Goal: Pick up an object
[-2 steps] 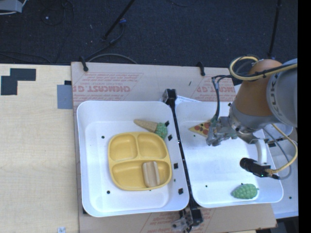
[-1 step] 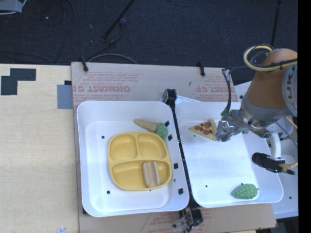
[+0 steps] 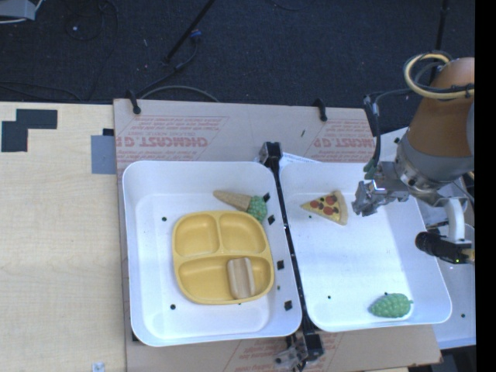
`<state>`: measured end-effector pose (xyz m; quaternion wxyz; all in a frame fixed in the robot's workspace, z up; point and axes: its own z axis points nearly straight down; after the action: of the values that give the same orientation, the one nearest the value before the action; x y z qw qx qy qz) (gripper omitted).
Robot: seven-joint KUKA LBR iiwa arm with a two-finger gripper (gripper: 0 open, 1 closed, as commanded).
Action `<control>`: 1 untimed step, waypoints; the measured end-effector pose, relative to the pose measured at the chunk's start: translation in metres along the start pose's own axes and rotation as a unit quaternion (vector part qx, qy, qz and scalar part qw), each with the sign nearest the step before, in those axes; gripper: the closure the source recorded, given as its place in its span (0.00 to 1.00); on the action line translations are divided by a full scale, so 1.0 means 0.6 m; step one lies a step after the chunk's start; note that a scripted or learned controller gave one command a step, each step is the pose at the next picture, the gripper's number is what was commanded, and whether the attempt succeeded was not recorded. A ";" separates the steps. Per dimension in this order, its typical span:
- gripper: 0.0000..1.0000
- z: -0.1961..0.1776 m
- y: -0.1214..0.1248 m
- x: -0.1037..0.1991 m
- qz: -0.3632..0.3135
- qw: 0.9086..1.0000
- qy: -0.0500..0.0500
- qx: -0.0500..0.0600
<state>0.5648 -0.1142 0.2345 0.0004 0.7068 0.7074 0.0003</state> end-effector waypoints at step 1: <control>1.00 -0.012 0.008 0.079 -0.002 1.000 0.001 0.001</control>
<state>0.5692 -0.0669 0.2415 -0.0010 0.7055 0.7087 0.0003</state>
